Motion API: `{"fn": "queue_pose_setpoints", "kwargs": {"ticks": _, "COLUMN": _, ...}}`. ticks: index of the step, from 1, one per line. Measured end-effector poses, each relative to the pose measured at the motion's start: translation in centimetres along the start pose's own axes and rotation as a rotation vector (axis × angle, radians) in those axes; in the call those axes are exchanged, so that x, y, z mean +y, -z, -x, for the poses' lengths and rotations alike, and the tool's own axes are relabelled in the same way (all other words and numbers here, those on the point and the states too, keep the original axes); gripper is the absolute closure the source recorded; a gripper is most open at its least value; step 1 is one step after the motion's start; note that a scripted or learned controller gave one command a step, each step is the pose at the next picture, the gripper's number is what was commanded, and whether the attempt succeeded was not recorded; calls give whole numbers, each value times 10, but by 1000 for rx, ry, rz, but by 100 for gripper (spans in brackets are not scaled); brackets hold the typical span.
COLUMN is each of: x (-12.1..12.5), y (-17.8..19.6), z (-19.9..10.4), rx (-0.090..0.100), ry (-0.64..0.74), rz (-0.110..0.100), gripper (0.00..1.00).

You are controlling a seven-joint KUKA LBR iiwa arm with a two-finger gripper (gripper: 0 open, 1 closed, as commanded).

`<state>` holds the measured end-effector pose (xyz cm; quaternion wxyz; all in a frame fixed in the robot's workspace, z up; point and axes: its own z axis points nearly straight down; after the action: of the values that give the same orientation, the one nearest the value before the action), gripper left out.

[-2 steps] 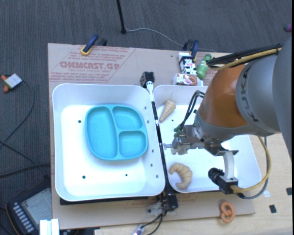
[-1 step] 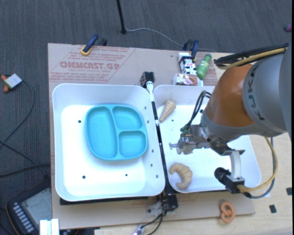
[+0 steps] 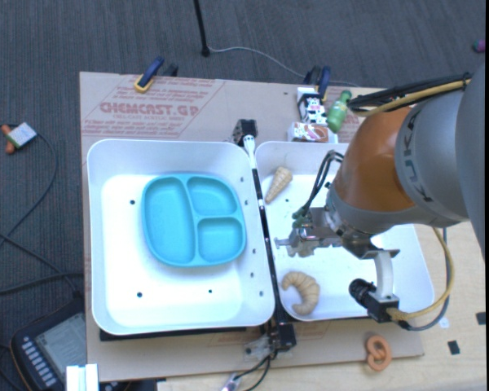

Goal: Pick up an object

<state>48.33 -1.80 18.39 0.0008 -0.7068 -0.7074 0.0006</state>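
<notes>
The right bin (image 3: 416,243) holds a tan croissant (image 3: 301,292) near its front left corner and a pale cone-shaped piece (image 3: 277,183) near its back left. My gripper (image 3: 303,241) hangs over the left half of this bin, between the two items and just above the croissant. I see nothing held in it. The grey arm with its orange band (image 3: 375,169) covers much of the bin's middle and right side.
The left bin (image 3: 106,218) carries a blue three-compartment plate (image 3: 194,220). A ridge (image 3: 261,218) separates the bins. On the cardboard outside them lie a green item (image 3: 338,111) at the back and an orange ring (image 3: 378,351) at the front right.
</notes>
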Motion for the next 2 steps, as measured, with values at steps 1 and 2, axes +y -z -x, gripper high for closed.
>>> {"fn": "queue_pose_setpoints", "kwargs": {"ticks": 1, "x": 0, "y": 0, "z": 10, "rx": -1, "ry": 0, "rz": 0, "gripper": 100}}
{"fn": "queue_pose_setpoints", "kwargs": {"ticks": 2, "x": 0, "y": 0, "z": 7, "rx": 0, "ry": 0, "rz": 0, "gripper": 100}}
